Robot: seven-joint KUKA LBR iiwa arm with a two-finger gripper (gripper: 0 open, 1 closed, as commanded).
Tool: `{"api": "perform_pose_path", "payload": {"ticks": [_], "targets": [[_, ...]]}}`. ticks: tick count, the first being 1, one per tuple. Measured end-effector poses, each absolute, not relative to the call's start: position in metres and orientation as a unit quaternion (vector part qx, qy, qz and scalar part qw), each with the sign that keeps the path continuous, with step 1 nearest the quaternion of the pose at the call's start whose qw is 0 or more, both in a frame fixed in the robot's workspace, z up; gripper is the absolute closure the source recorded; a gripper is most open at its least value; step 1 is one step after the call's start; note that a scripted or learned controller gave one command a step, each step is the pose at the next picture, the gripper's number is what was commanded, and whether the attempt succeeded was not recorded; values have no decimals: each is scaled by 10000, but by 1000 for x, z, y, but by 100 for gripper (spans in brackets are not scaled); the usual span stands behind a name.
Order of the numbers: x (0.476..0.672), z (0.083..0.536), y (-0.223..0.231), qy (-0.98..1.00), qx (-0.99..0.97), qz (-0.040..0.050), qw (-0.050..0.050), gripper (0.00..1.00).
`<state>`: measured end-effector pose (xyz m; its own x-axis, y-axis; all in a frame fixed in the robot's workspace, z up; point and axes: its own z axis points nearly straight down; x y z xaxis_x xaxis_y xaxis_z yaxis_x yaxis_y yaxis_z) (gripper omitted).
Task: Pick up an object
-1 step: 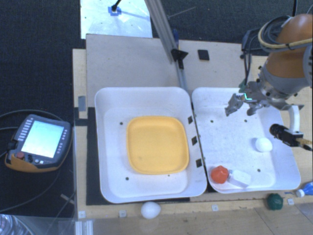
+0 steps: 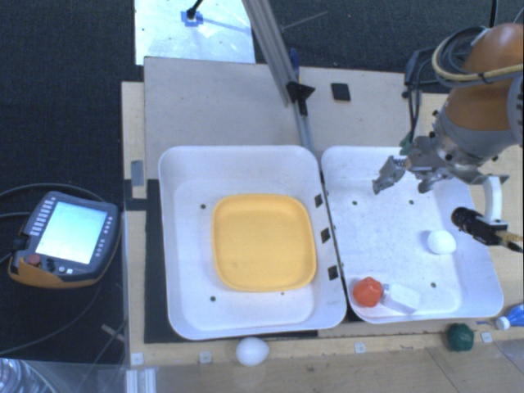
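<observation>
White ball lies below end effector.

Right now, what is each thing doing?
gripper: up over the right bin, fingers apart, holding nothing
yellow plate: lying flat in the left bin
white ball: sitting in the right bin
orange ball: sitting by the right bin's near edge
</observation>
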<state>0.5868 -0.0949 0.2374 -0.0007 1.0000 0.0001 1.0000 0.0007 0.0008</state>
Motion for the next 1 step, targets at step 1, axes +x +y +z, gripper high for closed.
{"api": "perform_pose_path", "payload": {"ticks": [1], "targets": [[592,193,-90,7074,7068,-7,-9,0]]}}
